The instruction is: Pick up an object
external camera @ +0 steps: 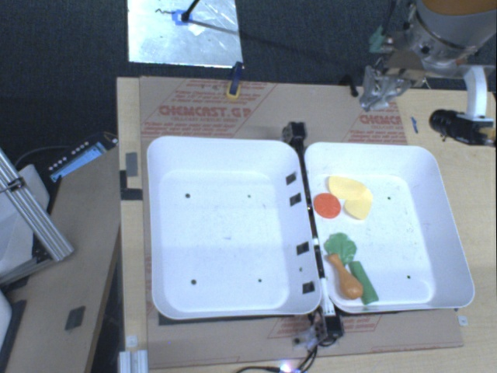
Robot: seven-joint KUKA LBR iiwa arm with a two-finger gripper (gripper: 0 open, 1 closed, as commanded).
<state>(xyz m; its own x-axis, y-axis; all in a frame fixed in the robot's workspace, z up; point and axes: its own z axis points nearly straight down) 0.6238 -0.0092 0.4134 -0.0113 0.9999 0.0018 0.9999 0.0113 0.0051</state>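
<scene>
Several small objects lie in the right bin (435, 208): a pale yellow piece (345, 186) with a second yellow piece (359, 206) beside it, an orange-red disc (327, 205), and a green leafy piece (340, 246). An orange-brown drumstick-shaped item (345, 278) rests against a green stick (363, 281). My gripper (380, 97) hangs at the top right, above the bench behind the right bin, well away from all the objects. Nothing is between its fingers; whether they are open or shut is not clear from this angle.
The left bin (225, 224) sits beside the right one, joined by a black clip strip (304, 208). A shiny metal sheet (184, 20) lies on the dark floor behind. A yellow-blue clamp (234, 85) holds the cardboard's back edge. Metal framing (31, 216) stands at far left.
</scene>
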